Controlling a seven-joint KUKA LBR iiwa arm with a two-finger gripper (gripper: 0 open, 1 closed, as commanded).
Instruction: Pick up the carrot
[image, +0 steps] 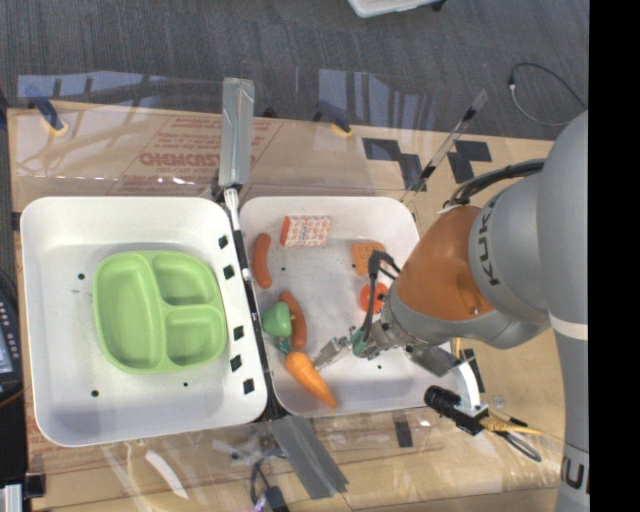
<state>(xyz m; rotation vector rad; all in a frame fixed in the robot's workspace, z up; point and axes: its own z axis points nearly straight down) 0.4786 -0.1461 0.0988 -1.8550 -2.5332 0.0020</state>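
Note:
The carrot (309, 377) is orange and tapered, lying at the front of the right bin (340, 215), its tip pointing toward the bin's front edge. My gripper (338, 349) hangs low over the right bin, just right of and slightly behind the carrot's thick end. Its metal fingers (328, 352) point left toward the carrot and nothing sits between them. The grey arm with its orange band (445, 275) covers the bin's right side.
In the right bin lie a green pepper (277, 321), a sausage (263, 259), a red-orange piece (293, 315), a pink wafer block (305, 231), an orange block (364, 259) and a red item (372, 297). The left bin (50, 330) holds a green divided plate (160, 310).

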